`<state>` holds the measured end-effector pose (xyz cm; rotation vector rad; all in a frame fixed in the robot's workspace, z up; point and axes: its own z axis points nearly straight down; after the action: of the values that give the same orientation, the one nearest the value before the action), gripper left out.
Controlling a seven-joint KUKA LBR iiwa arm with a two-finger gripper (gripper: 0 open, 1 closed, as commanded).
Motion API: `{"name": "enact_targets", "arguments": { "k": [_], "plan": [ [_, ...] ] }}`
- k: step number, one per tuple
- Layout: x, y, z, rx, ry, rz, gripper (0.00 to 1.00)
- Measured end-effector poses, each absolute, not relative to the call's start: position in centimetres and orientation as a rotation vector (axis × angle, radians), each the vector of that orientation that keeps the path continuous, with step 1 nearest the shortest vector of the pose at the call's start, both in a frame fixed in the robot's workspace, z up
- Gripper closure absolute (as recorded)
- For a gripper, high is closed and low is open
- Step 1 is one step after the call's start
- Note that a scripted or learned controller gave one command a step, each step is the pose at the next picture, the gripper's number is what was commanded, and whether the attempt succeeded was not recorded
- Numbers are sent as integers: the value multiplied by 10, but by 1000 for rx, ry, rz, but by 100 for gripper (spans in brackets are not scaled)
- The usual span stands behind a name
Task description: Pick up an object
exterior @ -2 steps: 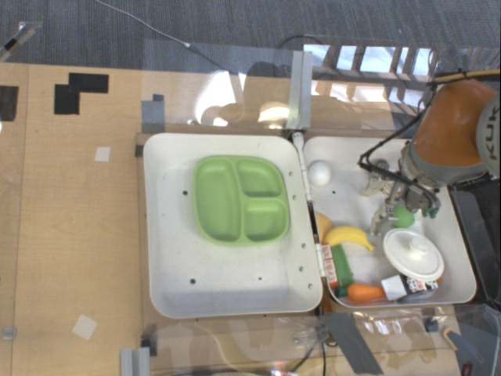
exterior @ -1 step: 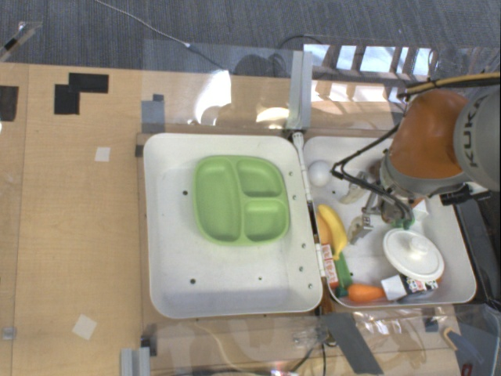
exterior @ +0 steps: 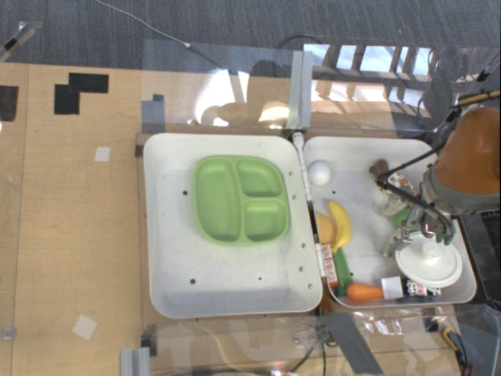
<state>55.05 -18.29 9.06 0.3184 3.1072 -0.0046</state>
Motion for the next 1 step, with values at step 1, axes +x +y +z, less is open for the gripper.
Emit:
{"name": "enact_targets", "arguments": {
  "k": [1],
  "plan": [
    [634,-167,88,524,3087,3,0]
  ]
}}
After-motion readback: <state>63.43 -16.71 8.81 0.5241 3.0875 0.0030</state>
